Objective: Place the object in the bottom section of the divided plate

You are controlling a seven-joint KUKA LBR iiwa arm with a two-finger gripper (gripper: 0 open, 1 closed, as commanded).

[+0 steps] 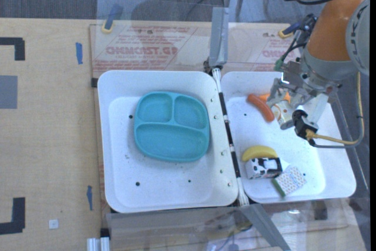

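A teal divided plate (172,126) lies in the left bin, with two small sections at the top and one long section at the bottom. In the right bin an orange carrot-like piece (260,106) lies near the upper left. My gripper (281,107) hangs just right of that piece, low over the bin floor. Nothing can be seen between its fingers. A yellow banana (259,153) lies lower in the same bin.
Below the banana sits a black and white toy (262,168), and a small patterned packet (290,180) lies to its right. A metal divider bar (218,38) rises between the bins at the back. A yellow cable (335,139) loops off the wrist.
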